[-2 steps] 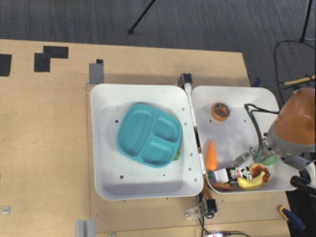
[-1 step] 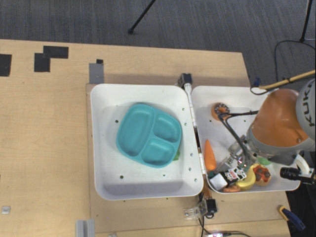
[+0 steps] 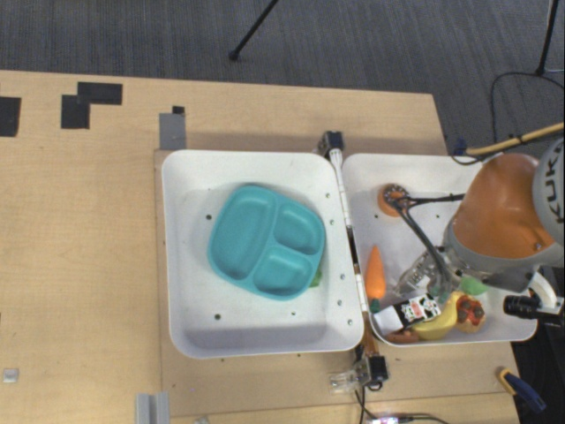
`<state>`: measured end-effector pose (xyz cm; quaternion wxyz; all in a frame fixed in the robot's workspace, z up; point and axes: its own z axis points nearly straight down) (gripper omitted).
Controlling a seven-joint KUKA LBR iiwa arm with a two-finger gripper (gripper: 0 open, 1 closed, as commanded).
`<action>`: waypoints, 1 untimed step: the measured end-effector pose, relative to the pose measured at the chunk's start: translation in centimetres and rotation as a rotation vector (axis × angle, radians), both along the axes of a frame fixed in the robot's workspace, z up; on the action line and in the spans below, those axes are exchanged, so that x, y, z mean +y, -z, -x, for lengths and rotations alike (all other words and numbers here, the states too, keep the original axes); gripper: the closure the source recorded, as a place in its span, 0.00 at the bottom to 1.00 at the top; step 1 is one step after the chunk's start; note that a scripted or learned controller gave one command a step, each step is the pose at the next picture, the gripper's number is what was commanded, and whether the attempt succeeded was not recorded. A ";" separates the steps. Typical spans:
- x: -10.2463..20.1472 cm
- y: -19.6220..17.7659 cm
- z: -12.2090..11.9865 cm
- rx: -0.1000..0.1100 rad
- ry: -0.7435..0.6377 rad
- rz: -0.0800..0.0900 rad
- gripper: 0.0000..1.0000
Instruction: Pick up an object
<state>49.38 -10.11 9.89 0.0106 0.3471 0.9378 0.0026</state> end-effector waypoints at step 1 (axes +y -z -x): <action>6.5 -8.6 0.5 0.016 -0.240 0.001 1.00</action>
